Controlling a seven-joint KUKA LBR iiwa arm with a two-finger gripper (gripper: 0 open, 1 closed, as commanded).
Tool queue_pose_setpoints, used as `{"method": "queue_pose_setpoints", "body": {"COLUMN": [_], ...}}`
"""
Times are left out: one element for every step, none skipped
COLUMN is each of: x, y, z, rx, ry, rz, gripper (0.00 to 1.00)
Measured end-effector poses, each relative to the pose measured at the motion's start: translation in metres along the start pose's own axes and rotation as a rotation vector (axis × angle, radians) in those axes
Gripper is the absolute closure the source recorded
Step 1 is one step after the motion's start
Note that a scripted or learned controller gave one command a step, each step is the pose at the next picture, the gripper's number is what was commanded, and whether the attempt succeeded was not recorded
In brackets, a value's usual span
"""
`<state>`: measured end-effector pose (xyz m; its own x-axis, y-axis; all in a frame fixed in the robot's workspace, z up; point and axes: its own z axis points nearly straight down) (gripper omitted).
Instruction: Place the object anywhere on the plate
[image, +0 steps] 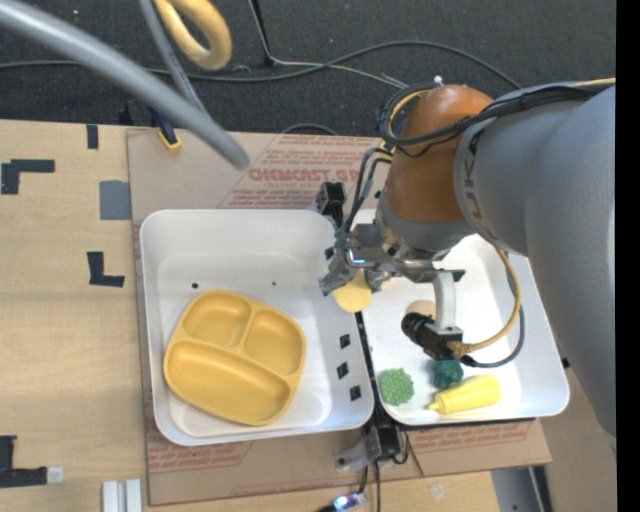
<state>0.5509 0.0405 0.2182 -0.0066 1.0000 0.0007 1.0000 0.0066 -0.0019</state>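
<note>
Gripper (350, 272) hung over the shared rim of the two bins, with a pale yellow round object (352, 296) at its tip.
Whether the object is clamped cannot be told. Left bin (230, 260): one yellow divided plate (235, 355), set toward the near left corner, well apart from the object. Right bin (535, 385), near edge: yellow corn-like piece (467, 395), green bumpy ball (396, 385), teal piece (447, 373). A level carry leftward, kept clear of the rim, is judged best, with release low over a plate compartment. No obstruction is noted on that path.

Arm (540, 170) in from rt, wrist (430, 200) bent down, pincer (349, 274) low.
</note>
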Motion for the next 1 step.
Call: {"method": "queue_pose_setpoints", "body": {"x": [0.0527], "y": [0.0101], "z": [0.0087], "rx": [0.000], "ry": [-0.001], "rz": [0.001], "gripper": [1.00]}}
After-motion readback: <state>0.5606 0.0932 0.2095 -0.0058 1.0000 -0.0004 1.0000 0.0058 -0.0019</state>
